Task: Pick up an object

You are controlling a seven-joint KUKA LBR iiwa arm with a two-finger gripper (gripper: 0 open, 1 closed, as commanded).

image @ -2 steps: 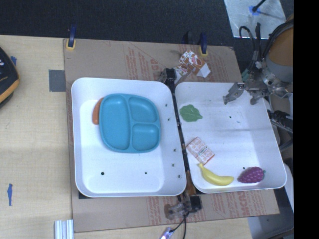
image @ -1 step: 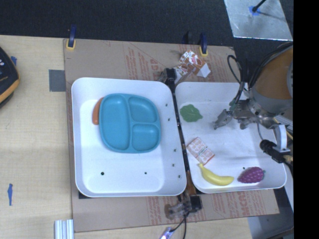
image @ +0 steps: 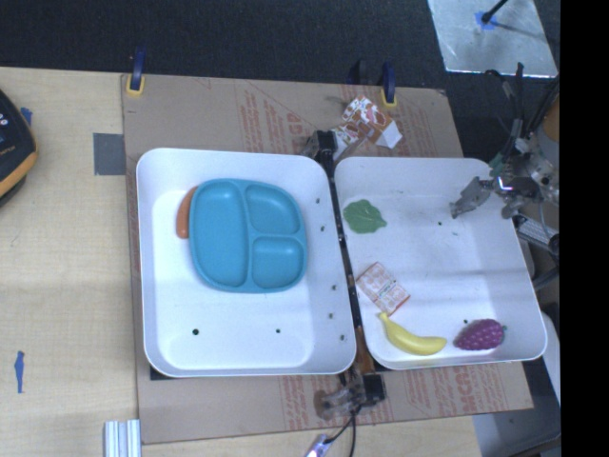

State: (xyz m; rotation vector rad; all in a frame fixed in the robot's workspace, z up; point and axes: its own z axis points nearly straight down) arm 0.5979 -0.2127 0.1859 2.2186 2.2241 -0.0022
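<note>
Bins sit side by side on the bench (image: 67,284). The left bin (image: 166,341) holds a blue tray (image: 249,235) lying partly over something orange (image: 182,213). The right bin (image: 447,255) holds a green piece (image: 363,217), a packet (image: 382,288), a banana (image: 412,339) and purple grapes (image: 480,334). The claw (image: 473,197) hangs over the right bin's far right corner, well apart from all of them; I cannot tell how wide it stands, and nothing shows in it.

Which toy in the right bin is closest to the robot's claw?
The green leafy toy. It lies level with the gripper; the banana, grapes and packet sit lower.
</note>
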